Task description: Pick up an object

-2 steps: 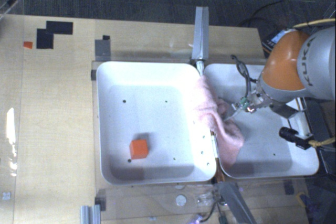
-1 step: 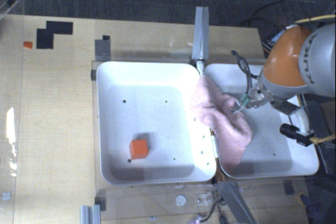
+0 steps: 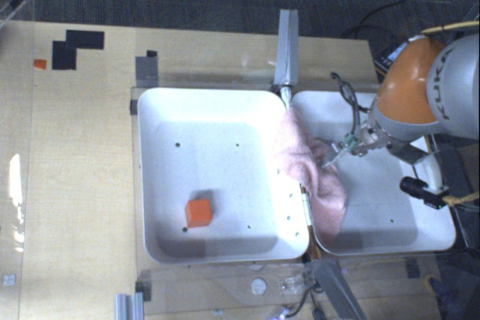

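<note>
The pink cloth [image 3: 311, 165] lay draped over the wall shared by the two bins, and that divider [image 3: 304, 195] served as the landmark for everything else: most of the cloth sagged on the divider's right side into the right bin [image 3: 390, 225], a narrower strip ran up along the divider toward its far end, and a fringe spilled over to the divider's left. Its long axis followed the divider, from far to near in the camera view. The gripper [image 3: 346, 144] hung to the right of the divider, over the right bin, just beside the cloth's upper right edge, so the cloth lay to its left and slightly nearer the camera. Whether the tips touched the fabric could not be told (the metal parts there were small and blurred against the pale bin). How the gripper stood, spread or pressed together, could not be told either, and nothing could be seen caught in it. The grey arm [image 3: 439, 90] with its orange band reached in from well to the right of the divider. An orange block [image 3: 199, 213] sat well to the left of the divider, in the near part of the left bin [image 3: 157, 161], far from the gripper. Judged from this, the cloth was the likelier target, and the coming move would call for a short shift leftward toward the divider and down onto the bunched fabric.
</note>
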Tool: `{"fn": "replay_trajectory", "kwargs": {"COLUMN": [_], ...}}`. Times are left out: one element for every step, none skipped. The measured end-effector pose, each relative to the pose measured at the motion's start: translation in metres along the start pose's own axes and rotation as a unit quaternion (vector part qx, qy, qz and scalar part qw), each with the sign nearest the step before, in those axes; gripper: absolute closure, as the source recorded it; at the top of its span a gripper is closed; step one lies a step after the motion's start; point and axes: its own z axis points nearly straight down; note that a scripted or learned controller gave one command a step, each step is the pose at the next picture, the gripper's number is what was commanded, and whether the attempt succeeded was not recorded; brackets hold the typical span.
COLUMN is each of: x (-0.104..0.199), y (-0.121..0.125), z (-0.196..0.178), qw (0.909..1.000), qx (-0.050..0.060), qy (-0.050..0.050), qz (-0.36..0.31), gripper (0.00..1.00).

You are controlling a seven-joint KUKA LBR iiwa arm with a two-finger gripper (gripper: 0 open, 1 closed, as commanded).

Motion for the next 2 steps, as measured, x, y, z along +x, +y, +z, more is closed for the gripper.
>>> {"fn": "replay_trajectory", "kwargs": {"x": [0.014,0.016], "y": [-0.011,-0.007], "z": [0.011,-0.001], "qw": [0.9965,0.9964], "qx": [0.002,-0.002], "qy": [-0.001,-0.002], "qz": [-0.083,-0.085], "gripper": [0.0,1.0]}}
